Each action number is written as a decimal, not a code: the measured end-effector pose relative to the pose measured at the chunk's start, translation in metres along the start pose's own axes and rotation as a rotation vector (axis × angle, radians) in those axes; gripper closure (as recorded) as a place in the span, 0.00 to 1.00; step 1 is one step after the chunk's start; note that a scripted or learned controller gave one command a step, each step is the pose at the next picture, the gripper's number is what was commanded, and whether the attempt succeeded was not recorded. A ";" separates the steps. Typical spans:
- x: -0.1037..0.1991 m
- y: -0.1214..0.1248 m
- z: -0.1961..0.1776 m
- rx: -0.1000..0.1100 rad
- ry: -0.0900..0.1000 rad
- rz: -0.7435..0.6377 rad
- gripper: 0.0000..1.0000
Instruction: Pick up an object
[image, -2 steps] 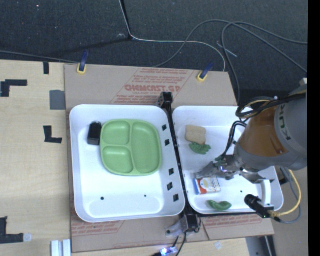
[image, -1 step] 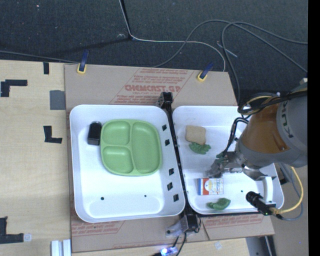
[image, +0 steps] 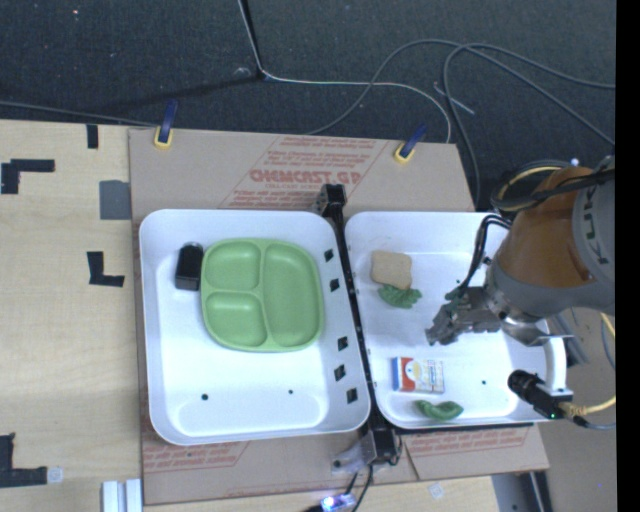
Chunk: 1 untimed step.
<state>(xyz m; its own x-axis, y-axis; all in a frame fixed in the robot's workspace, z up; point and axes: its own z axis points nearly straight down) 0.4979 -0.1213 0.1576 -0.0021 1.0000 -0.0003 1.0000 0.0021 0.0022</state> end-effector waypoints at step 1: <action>0.001 -0.004 -0.044 -0.001 0.000 0.001 1.00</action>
<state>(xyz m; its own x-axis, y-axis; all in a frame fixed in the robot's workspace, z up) 0.4934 -0.1200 0.2012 -0.0012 1.0000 -0.0007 1.0000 0.0012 0.0031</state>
